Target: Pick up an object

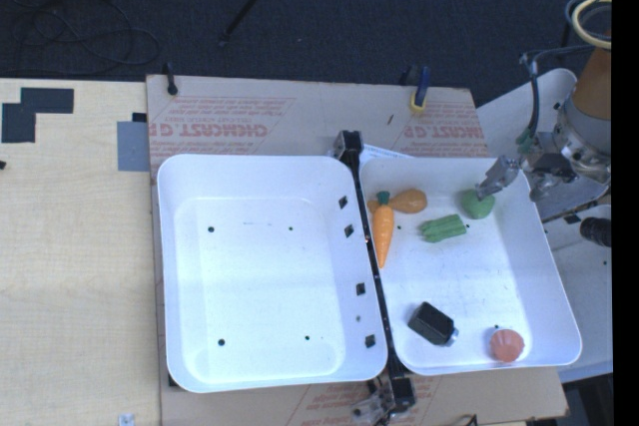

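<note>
The right bin (554, 299) holds several objects. An orange carrot (381, 232) lies along its left wall, beside an orange oval piece (408, 202). A long green piece (442, 228) rests near the middle, and a small round green piece (477, 205) sits near the far right. A black block (432, 323) and a reddish ball (506, 345) lie near the front. My gripper (521, 183) hovers over the bin's far right corner, open, with nothing between its fingers. Its left finger (496, 179) hangs just above the round green piece.
The left bin (175, 214) stands beside the right one, with a black divider strip (364, 254) between them. Both rest on a cardboard sheet (250, 120). A blue-and-yellow clamp (419, 95) holds the sheet's far edge. The arm enters from the right.
</note>
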Robot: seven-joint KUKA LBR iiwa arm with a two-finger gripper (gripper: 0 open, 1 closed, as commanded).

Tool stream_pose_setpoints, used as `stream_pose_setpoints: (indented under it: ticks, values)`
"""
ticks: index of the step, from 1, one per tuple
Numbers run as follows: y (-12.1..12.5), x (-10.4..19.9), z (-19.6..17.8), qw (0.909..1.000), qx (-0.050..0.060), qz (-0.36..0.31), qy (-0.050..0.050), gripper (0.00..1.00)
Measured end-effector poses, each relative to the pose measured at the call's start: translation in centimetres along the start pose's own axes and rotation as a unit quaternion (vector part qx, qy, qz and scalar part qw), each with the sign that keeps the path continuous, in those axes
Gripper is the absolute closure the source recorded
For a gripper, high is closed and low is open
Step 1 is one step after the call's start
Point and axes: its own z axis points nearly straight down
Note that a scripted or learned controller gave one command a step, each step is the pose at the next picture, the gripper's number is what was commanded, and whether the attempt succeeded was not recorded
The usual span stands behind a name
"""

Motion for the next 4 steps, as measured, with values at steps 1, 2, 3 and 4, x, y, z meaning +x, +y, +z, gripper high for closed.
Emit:
stream_pose_setpoints:
  ticks: [1,2,3,4]
  values:
    - [-0.6,3.0,-11.6,1.0000,-0.004,-0.001,0.000,0.00]
    - [4.2,9.9,-26.2,1.0000,-0.008,-0.004,-0.001,0.00]
    - [3.8,18.9,-31.3,1.0000,-0.002,-0.004,0.001,0.00]
    - [3.8,18.4,-31.9,1.0000,0.003,-0.002,-0.001,1.00]
